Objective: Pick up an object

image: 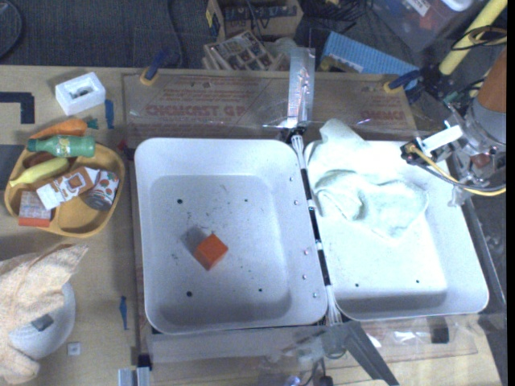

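Observation:
An orange block (212, 251) lies in the left bin (161, 167), a little left of the bin's middle, with a small grey shadow beside it. A crumpled white cloth (362, 187) covers the back part of the right bin (418, 288). My gripper (465, 167) hangs at the right bin's far right rim, beside the cloth's right end and far from the block. Cables and a white bracket crowd around it, and nothing shows held in it.
A yellow bowl (80, 219) of toy food sits left of the bins, with a small white box (80, 92) behind it. A beige cloth (36, 284) lies at the front left. A clear panel (209, 107) stands behind the bins.

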